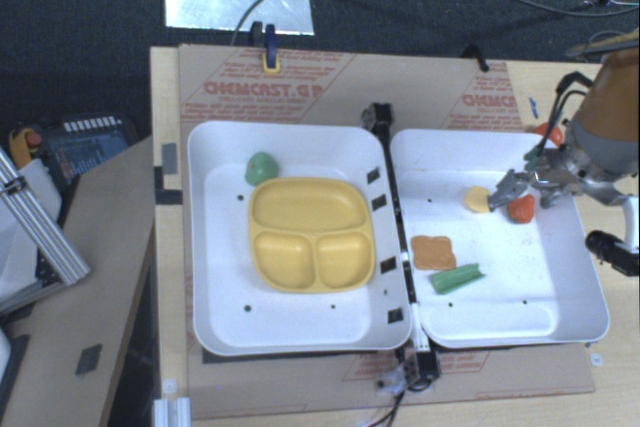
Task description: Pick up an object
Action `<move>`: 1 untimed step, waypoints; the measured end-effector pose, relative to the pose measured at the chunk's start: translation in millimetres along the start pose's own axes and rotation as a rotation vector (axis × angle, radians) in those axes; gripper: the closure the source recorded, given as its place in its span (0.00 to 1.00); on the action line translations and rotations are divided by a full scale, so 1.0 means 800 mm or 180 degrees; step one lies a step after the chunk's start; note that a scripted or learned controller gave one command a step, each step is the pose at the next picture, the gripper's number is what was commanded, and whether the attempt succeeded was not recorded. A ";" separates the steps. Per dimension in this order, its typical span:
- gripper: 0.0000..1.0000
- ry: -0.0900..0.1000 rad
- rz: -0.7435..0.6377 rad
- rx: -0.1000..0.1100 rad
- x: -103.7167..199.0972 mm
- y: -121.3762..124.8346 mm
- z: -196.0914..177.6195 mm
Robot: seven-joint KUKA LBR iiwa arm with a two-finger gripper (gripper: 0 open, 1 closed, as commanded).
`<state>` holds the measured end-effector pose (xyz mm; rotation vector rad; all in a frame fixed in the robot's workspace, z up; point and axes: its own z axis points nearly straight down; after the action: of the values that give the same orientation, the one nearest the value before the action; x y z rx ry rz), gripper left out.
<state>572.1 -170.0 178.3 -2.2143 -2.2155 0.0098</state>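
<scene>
My gripper [523, 189] reaches in from the right and hangs over the right bin [520, 315], in its upper middle part. A small red-orange piece [521, 210] sits right at the gripper's tip, partly covered by it. Whether it is held or just lies on the bin floor beneath, I cannot tell. A small yellow piece [477, 200] lies just left of the gripper. Lower down in the same bin lie a flat orange-brown piece [433, 252] and a green stick-shaped piece [456, 277].
The left bin [215, 245] holds a yellow divided plate [310, 233] and a round green piece [262, 167] at its upper left. A black divider [392, 215] runs between the bins. The grey arm [610, 130] with its orange band stands over the right bin's right side.
</scene>
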 end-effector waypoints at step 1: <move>0.00 -0.0008 -0.0009 -0.0039 0.000 0.004 -0.009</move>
<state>575.3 -169.7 185.2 -2.2183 -2.2260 -0.0010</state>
